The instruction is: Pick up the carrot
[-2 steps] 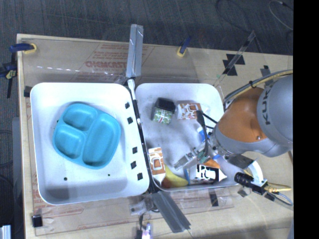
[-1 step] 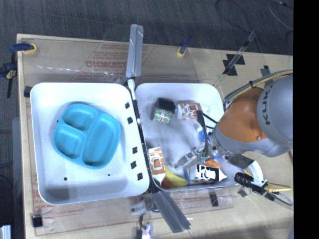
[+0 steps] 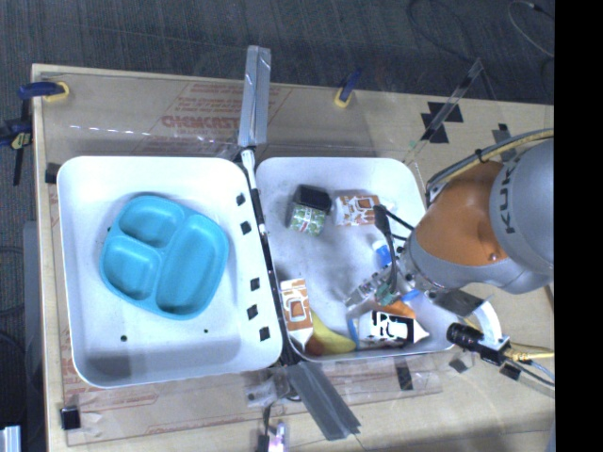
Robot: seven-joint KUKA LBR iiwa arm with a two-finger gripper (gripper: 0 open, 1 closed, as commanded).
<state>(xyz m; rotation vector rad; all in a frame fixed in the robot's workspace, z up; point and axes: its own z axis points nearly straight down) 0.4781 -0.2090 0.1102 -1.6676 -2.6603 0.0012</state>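
The left bin (image 3: 89, 342) holds a blue sectioned plate (image 3: 166, 254) lying flat near its middle. In the right bin (image 3: 320, 172), an orange-and-white carton (image 3: 296, 305) lies against the dividing wall, with a banana (image 3: 327, 338) just below it at the near edge. Toward the far side sit a small black block (image 3: 312, 197), a green patterned can (image 3: 306, 218) touching it, and a brown-and-white packet (image 3: 357, 209) just beside them. A black-and-white box (image 3: 388, 327) rests near the front right corner. The carrot (image 3: 400, 306) shows as a small orange tip just above that box, under the gripper (image 3: 382, 285). The grey arm with its orange band covers the bin's right side, and I cannot tell how the jaws stand.
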